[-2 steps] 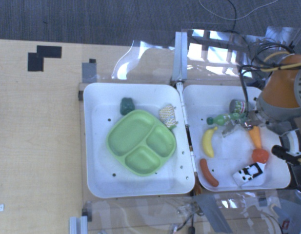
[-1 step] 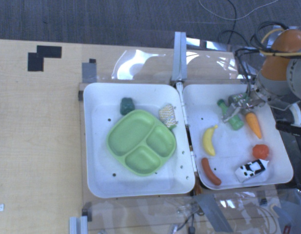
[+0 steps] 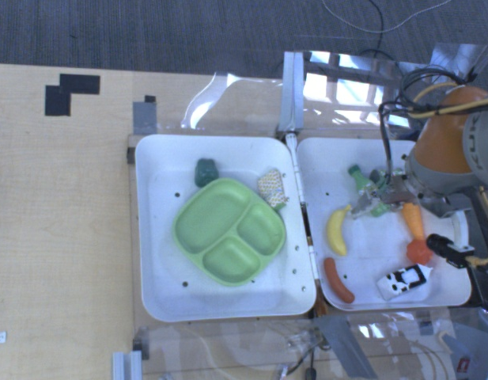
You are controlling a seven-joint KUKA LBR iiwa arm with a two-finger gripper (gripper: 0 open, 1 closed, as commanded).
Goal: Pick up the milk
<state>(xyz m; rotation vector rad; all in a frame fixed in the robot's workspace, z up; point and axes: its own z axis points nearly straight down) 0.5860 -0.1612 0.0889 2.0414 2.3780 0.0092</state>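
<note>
On the left, the left bin (image 3: 149, 236) is holding a green divided plate (image 3: 230, 230), tilted a little. A small dark green block (image 3: 206, 172) is sitting just beyond its far edge, too small to identify. A pale, speckled piece (image 3: 272, 187) is lying at the plate's far right corner, against the wall between the bins; what it is cannot be made out.

In the right bin (image 3: 323, 172), a yellow banana (image 3: 336, 231) is lying near the middle, and a red sausage (image 3: 338, 280) is lying close to the near left corner. A green item (image 3: 358, 176) is showing beside the gripper (image 3: 374, 200), partly covered by it.

The gripper itself is blurring into the green item and the arm (image 3: 453, 145), so whether it is wide or narrow cannot be told. Nothing can be seen held in it. An orange carrot (image 3: 414, 220) and a red tomato (image 3: 419, 251) are lying just to its right, partly under the arm.

The milk (image 3: 404, 282), a small white carton with black patches, is lying on its side near the near right corner of the right bin, well apart from the gripper, nearer the camera and to the right of it.
</note>
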